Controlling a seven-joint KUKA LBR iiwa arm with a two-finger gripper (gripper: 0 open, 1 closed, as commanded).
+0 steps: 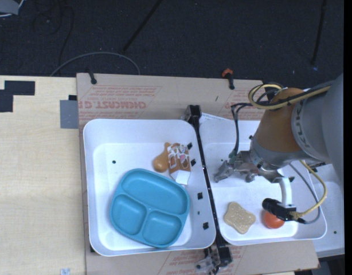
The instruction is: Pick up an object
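Observation:
My gripper (233, 171) hangs low over the right bin (313, 234), near its left middle, below the orange band of the arm. A tan toast-shaped piece (239, 217) lies on the bin floor just in front of the gripper, apart from it. A red-orange ball (272, 220) rests at the front right, partly covered by a black cable fitting. In the left bin (98, 153) lie a blue divided plate (148, 207) and a brown and orange toy (173, 157) near the divider. Nothing shows held in the gripper.
A black divider (202, 176) runs between the two bins. Yellow and black cables (315, 198) loop from the arm over the right bin's right side. Cardboard (141, 99) lies under the bins, and pale bench top extends to the left.

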